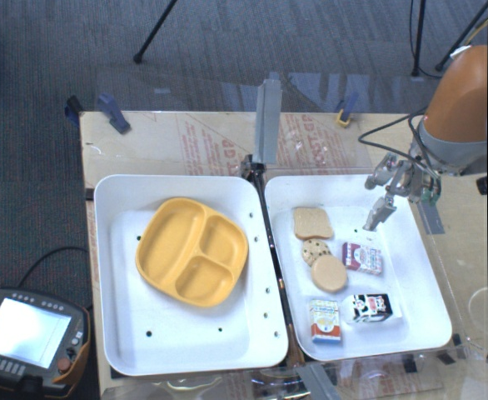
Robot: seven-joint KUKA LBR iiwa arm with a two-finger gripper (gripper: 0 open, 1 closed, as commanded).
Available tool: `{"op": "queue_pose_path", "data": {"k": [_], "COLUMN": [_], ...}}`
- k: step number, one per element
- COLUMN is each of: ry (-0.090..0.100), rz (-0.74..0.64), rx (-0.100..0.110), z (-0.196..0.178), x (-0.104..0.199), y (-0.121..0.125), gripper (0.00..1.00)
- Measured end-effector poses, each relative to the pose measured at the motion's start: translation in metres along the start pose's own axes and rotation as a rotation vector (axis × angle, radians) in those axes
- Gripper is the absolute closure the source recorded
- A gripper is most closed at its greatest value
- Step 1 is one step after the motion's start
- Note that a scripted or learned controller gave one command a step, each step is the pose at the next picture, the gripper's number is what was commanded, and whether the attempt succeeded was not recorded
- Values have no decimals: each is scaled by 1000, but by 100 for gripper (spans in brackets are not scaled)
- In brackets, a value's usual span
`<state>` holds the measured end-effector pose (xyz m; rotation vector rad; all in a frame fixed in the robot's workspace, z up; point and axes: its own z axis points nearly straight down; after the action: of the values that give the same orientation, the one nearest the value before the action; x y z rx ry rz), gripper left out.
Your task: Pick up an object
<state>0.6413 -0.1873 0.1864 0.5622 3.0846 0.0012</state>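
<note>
The right bin (427, 302) holds a slice of toast (312, 222), a chocolate-chip cookie (315, 249), a round tan patty (329, 273), a purple and white carton (362, 258), a black and white carton (370, 307) and an orange carton (325, 320). My gripper (376, 200) hangs over the back right part of this bin, up and to the right of the toast and above the purple carton. Its fingers are open and hold nothing; one fingertip (370, 222) points down toward the bin floor.
A yellow divided plate (193, 251) lies in the left bin (115, 307). A grey post (267, 127) stands at the back between the bins. Clamps (112, 112) grip the bench's back edge. A teach pendant (32, 336) sits on the floor at the lower left.
</note>
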Motion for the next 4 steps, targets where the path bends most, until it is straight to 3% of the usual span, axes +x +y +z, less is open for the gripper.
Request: {"op": "queue_pose_path", "data": {"k": [1, 2, 3, 4], "ry": [1, 1, 10, 12], "rz": [143, 422, 948, 885], "rx": [1, 2, 8, 9], "z": [-20, -47, 27, 81], "x": [-2, -6, 37, 39], "y": [-22, -25, -41, -38], "gripper": [0, 0, 0, 0]}}
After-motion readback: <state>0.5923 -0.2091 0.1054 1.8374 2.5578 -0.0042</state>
